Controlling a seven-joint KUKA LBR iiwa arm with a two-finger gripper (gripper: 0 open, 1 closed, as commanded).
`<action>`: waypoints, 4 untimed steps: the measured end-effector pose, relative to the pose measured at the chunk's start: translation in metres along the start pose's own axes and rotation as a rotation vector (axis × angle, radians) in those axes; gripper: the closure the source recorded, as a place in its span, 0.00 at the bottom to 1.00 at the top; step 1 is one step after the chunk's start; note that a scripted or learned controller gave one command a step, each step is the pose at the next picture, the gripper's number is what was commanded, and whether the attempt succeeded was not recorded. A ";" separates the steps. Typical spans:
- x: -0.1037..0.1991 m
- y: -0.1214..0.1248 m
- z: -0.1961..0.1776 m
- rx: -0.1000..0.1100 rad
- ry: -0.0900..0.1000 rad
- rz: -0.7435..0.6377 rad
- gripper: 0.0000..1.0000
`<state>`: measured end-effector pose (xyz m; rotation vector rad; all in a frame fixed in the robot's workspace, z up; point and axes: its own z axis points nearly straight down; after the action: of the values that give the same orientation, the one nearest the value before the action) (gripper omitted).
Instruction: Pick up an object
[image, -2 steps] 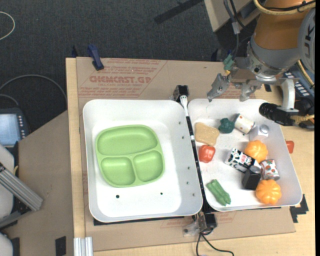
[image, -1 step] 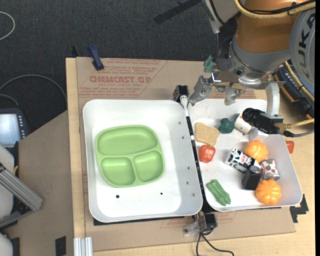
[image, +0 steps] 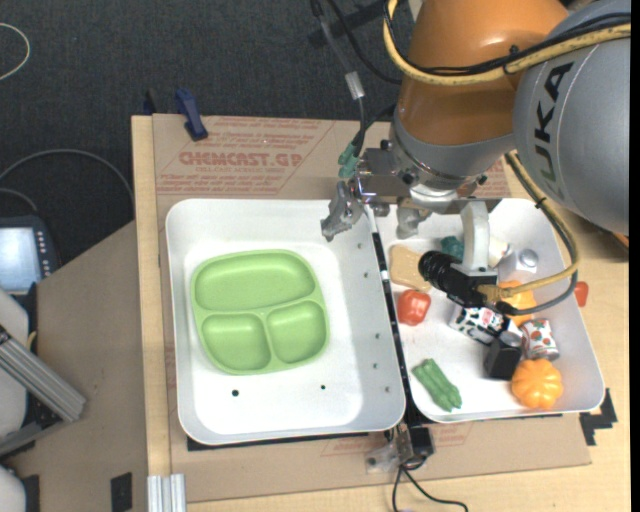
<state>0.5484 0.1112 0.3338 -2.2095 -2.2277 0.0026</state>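
My gripper hangs at the back of the bench, over the far edge of the left bin by the divider between the two bins. Nothing shows in it. The right bin holds several small things: a red piece, a green pod, an orange pumpkin, a black block, a black-and-white patterned piece, a red-and-white cube, a tan piece and a teal piece. The arm's wrist hides the back of the right bin.
A green divided plate lies in the middle of the left bin. A silver object sits at the back right of the right bin. Brown cardboard lies under both bins.
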 end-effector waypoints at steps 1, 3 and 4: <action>-0.004 0.002 -0.011 -0.004 -0.001 0.007 1.00; 0.012 -0.004 0.085 0.000 -0.002 0.010 1.00; -0.026 0.011 0.137 0.004 -0.004 0.014 1.00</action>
<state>0.5594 0.0855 0.1970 -2.2248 -2.2128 0.0110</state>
